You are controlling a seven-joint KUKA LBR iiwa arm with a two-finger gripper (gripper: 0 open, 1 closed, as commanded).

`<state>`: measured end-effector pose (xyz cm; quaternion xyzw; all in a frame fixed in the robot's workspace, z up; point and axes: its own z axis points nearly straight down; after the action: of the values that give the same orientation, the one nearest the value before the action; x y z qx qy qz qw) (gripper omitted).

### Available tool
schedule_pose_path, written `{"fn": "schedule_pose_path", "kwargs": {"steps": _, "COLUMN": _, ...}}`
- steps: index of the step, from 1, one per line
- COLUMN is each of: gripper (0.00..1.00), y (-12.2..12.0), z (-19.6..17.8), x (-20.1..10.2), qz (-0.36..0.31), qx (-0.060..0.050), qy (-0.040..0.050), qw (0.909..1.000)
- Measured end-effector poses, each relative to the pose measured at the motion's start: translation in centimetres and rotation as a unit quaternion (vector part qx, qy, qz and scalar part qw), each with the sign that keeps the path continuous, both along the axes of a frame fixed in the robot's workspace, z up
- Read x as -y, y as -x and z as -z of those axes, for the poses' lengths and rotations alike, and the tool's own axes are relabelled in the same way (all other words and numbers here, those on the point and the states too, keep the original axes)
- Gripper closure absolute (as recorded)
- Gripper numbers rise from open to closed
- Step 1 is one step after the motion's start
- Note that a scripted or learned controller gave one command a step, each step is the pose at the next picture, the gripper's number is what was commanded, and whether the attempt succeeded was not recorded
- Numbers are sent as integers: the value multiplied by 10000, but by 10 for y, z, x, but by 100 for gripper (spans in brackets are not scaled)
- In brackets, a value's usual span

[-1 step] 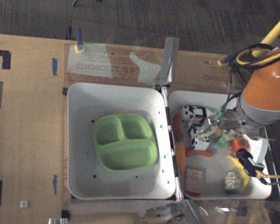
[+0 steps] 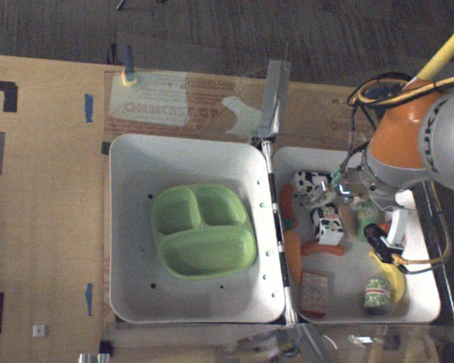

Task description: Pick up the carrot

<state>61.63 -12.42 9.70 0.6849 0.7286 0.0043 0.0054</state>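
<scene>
The carrot [image 2: 292, 253], an orange tapered piece, lies along the left wall of the right bin [image 2: 424, 307], pointing toward the near edge. My gripper [image 2: 344, 193] hangs under the grey and orange wrist over the middle of that bin, up and to the right of the carrot and apart from it. It sits close to two cow-patterned boxes [image 2: 329, 224]. The wrist hides much of the gripper.
A reddish-orange stick [image 2: 287, 203] lies just beyond the carrot and a red one [image 2: 327, 250] lies crosswise beside it. Also in the right bin are a brown packet [image 2: 315, 289], a green can [image 2: 376, 294] and a banana [image 2: 396, 275]. The left bin holds a green divided plate [image 2: 204, 231].
</scene>
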Motion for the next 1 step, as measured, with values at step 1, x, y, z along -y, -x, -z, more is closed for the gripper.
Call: {"fn": "schedule_pose_path", "kwargs": {"steps": 1, "gripper": 100, "y": -1, "z": -11, "x": 0, "qz": 12, "qx": 20, "qy": -6, "qw": 10000}}
